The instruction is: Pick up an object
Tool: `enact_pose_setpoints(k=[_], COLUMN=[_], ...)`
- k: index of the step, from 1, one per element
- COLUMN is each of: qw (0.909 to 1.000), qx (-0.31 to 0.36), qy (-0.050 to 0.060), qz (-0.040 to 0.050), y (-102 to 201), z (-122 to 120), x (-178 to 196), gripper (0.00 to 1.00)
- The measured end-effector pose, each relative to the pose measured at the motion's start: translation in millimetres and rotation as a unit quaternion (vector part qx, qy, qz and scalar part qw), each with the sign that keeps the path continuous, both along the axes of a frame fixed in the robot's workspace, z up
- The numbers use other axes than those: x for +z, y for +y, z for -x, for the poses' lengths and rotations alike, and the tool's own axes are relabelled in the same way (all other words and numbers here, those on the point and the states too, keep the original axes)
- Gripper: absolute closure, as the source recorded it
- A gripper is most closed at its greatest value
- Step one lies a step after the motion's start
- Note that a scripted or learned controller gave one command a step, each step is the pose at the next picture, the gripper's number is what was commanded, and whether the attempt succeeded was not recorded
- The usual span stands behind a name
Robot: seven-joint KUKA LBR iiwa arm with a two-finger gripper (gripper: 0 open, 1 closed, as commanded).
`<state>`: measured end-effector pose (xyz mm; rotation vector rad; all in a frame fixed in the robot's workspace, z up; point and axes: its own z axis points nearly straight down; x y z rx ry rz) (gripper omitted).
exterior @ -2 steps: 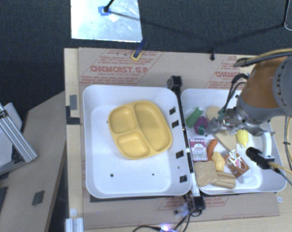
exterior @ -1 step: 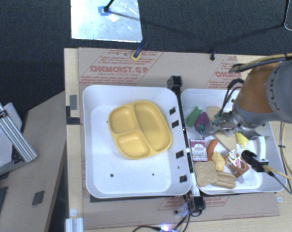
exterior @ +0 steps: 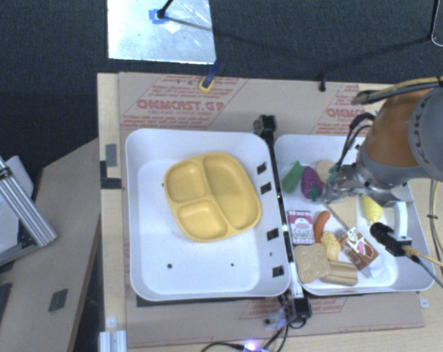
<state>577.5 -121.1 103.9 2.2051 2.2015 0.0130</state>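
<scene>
Bread slice point(exterior: 312, 262) sits below our gripper point(exterior: 330, 189); it's low by the purple toy point(exterior: 311, 182); can't tell its state, nothing lifted yet.

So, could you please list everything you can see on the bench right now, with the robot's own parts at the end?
white bins: two, white, side by side on the bench.
divided plate: one, yellow, three compartments, middle of the left bin.
grapes: one bunch, purple, upper left of the right bin.
green vegetable: one, green, just left of the grapes.
small carton: one, pink and white, left side of the right bin.
carrot: one, orange, right of the carton.
bread slice: one, tan, lower part of the right bin.
corn: one, yellow, right side of the right bin.
arm: one, grey with orange band, over the right bin.
gripper: one, dark, beside the grapes.
</scene>
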Motion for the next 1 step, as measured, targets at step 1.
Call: enact_pose_setpoints(k=[1], qw=[0.9999], qx=[0.003], qy=[0.008], qz=[-0.0054], y=[-0.8], z=[0.3], x=[64.3], gripper=[1.0])
